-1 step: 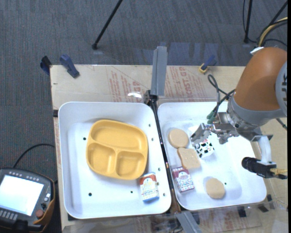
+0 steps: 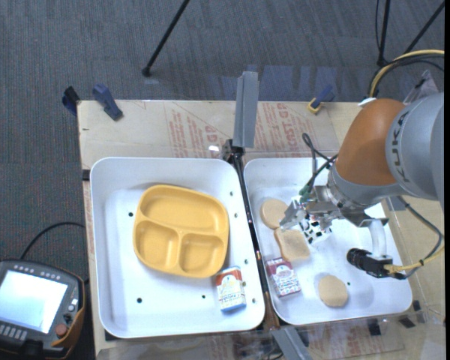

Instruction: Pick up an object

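The tool (image 2: pixel 306 222) hangs low in the right bin (image 2: pixel 394 295), just above a bread slice (image 2: pixel 292 244). Its grip cannot be told. A yellow divided plate (image 2: pixel 181 231) lies in the left bin (image 2: pixel 112 201).

We look down at a slant from one fixed camera above the bench (image 2: pixel 172 122), far enough back to take in both white bins (image 2: pixel 109 201) side by side, grey carpet past the far edge and the arm (image 2: pixel 405 152) entering from the right.

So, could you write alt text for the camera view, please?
A grey robot arm lowers its end effector over bread slices in the right bin. The left bin holds a yellow divided plate and a small carton.
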Robot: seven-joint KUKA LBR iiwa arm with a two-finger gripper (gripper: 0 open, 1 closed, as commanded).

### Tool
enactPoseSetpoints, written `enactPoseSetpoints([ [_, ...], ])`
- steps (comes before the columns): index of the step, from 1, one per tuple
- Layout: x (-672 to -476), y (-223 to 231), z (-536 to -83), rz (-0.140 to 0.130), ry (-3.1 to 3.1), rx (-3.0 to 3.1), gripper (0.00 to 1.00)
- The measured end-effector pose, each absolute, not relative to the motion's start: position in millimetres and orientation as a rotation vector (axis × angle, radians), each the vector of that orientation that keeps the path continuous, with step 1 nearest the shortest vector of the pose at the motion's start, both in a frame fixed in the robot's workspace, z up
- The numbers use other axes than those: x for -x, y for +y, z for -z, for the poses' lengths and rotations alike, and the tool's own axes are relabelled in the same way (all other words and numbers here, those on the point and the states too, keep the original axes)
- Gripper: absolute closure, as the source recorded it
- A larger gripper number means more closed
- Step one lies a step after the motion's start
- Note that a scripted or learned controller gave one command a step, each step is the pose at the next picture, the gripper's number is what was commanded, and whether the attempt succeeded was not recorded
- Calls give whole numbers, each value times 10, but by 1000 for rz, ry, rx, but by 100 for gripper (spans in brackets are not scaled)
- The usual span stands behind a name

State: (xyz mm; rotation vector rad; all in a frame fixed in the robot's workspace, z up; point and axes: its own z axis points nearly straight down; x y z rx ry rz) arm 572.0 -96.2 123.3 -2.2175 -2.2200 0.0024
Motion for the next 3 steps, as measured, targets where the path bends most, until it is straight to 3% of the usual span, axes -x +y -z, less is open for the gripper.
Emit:
enactPoseSetpoints([
  [1, -5675, -976, -1027, 16, -2232, 2251, 0],
  [3, -5247, -870, -1025, 39, -2251, 2246, 0],
])
